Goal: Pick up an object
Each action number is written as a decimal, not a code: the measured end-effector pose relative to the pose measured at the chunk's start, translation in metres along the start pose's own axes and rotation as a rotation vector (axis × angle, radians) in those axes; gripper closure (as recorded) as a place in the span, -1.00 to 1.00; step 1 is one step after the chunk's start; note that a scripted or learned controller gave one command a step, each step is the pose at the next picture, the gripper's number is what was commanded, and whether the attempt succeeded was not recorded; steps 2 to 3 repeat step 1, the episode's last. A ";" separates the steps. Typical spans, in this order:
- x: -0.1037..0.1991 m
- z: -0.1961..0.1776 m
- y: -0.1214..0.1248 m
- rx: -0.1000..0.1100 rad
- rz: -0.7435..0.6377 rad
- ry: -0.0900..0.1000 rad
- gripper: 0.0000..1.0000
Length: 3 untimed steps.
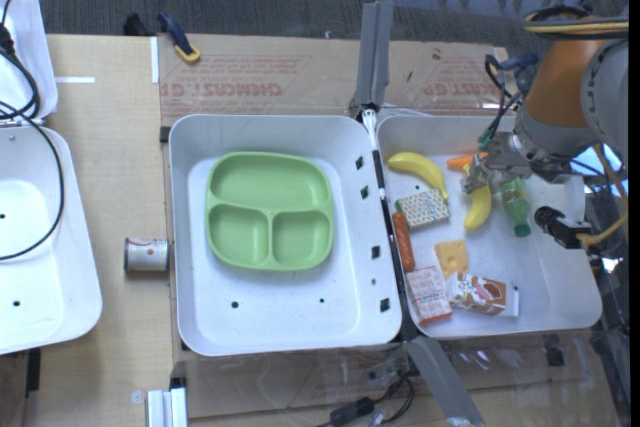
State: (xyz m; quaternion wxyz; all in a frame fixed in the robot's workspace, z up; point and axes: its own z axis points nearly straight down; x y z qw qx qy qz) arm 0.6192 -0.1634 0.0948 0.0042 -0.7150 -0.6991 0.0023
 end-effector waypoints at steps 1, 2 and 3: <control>0.032 -0.101 -0.033 -0.004 -0.034 -0.003 1.00; 0.032 -0.101 -0.033 -0.004 -0.034 -0.003 1.00; 0.032 -0.101 -0.033 -0.004 -0.034 -0.003 1.00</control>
